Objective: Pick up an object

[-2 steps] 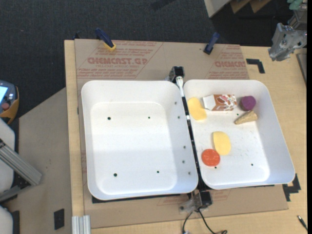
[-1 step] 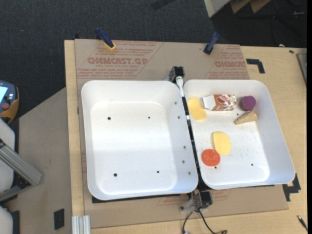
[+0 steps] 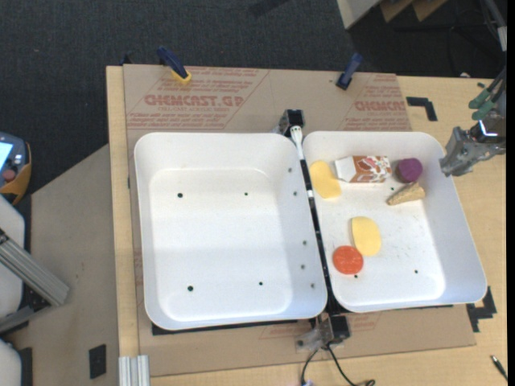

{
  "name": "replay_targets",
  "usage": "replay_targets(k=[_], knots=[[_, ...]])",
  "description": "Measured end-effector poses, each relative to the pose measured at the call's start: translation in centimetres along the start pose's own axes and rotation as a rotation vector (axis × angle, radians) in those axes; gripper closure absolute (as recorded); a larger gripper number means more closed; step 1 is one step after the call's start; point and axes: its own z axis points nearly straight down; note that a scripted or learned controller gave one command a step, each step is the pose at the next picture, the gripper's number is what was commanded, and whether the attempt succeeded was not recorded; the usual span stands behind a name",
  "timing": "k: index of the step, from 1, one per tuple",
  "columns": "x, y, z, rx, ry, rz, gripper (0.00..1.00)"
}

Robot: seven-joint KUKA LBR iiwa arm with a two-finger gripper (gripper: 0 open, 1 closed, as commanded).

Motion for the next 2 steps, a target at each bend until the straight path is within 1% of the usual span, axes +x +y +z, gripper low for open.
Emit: replay_targets(k=[1, 2], knots=[[1.1, 0.04, -10.06, -0.025, -0.004, 0.001, 1.0], [1.06, 0.01, -9.49, -0.013, -0.003, 0.003, 0.0]])
